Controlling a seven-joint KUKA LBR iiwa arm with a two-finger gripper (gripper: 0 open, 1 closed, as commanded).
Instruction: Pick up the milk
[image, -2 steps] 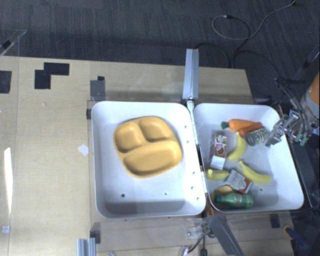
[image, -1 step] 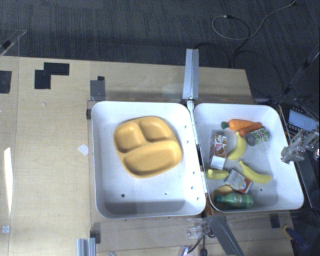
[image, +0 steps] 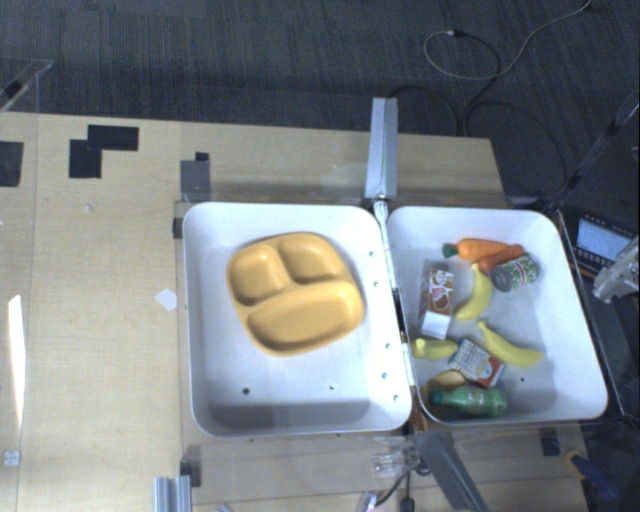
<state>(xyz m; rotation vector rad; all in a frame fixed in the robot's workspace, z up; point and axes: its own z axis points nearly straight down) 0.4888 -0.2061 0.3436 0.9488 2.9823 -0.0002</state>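
Note:
The milk (image: 437, 299), a small carton with a red-brown print and a white end, lies on its side in the left part of the right bin (image: 560, 330). A yellow banana (image: 476, 296) touches its right side. At the view's right edge, outside the bin's right wall, a pale grey piece that looks like my gripper (image: 618, 272) pokes in. It is well to the right of the milk and holds nothing that I can see.
Around the milk lie a carrot (image: 483, 249), a small can (image: 515, 273), a second banana (image: 508, 347), a small red and white box (image: 476, 362), a green bottle (image: 468, 402) and a yellow piece (image: 433, 348). The left bin (image: 205, 330) holds a yellow divided plate (image: 294, 292).

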